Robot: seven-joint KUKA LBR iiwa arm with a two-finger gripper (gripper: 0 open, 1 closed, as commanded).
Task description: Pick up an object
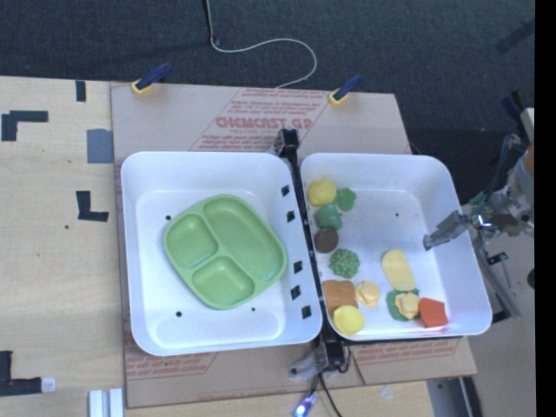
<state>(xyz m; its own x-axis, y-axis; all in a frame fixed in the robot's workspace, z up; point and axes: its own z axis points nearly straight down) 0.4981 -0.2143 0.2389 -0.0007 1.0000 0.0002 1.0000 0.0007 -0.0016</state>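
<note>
Two white bins (143,233) rest on brown board (174,120) over wooden bench (43,233).

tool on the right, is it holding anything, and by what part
Nothing is held. The tool hangs over the right bin's right side, with no item between its tips; the yellow piece lies apart below it.

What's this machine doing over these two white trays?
A robot arm is reaching in from the right, and its gripper sits over the right edge of the right bin. That bin has a scatter of small toy foods: a yellow piece nearest the gripper, an orange block and a brown ball among them. Nothing is picked up yet. The left bin holds a green tray.
</note>
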